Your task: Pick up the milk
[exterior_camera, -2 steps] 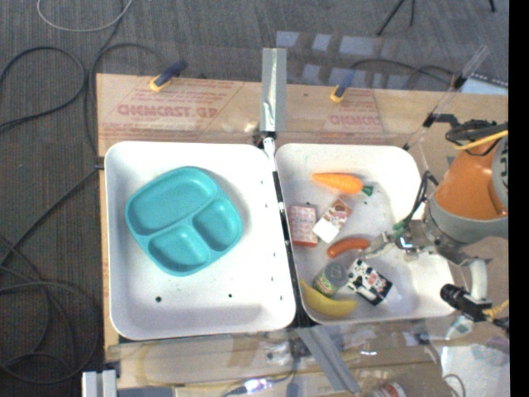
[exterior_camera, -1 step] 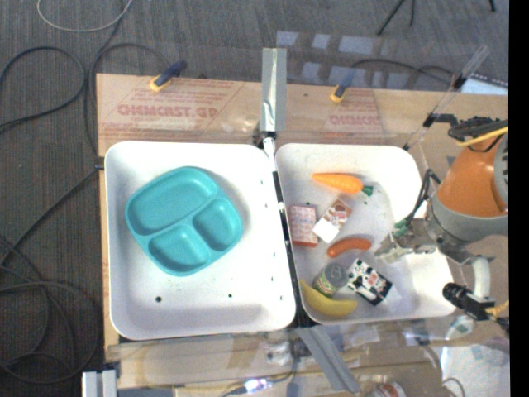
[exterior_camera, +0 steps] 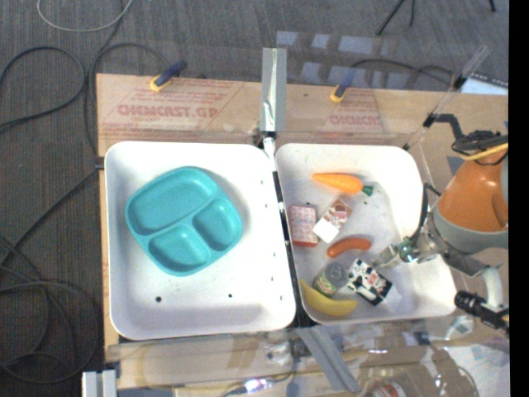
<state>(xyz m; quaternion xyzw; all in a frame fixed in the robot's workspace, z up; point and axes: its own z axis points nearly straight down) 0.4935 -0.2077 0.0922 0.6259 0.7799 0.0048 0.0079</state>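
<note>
The milk carton point(exterior_camera: 369, 280), a small box with a black and white cow pattern, lies on its side in the lower part of the right bin point(exterior_camera: 417, 165), just beside the banana point(exterior_camera: 327, 301) and the green-capped bottle point(exterior_camera: 334, 275), and near the sausage point(exterior_camera: 350, 246). Nothing has lifted it yet, so I judge that the task is at its beginning or at the approach: the whole pick is left to do. The gripper point(exterior_camera: 395, 255) is low over the right side of the same bin, near the upper right corner of the carton, and it does not seem to touch it, although the slant of the camera makes this hard to decide. If the gripper is wide or narrow, I cannot tell, because the metal parts at the end of the arm are small and mixed with reflections, and nothing is seen inside them. Other items in the right bin are a carrot point(exterior_camera: 337, 183), a pink packet point(exterior_camera: 302, 224) and a small red and white box point(exterior_camera: 334, 216), whose labels are too small to read. The left bin point(exterior_camera: 124, 304) holds a turquoise divided plate point(exterior_camera: 184, 219). The arm point(exterior_camera: 473, 205) is cut off at the right, so its upper part is not visible
</note>
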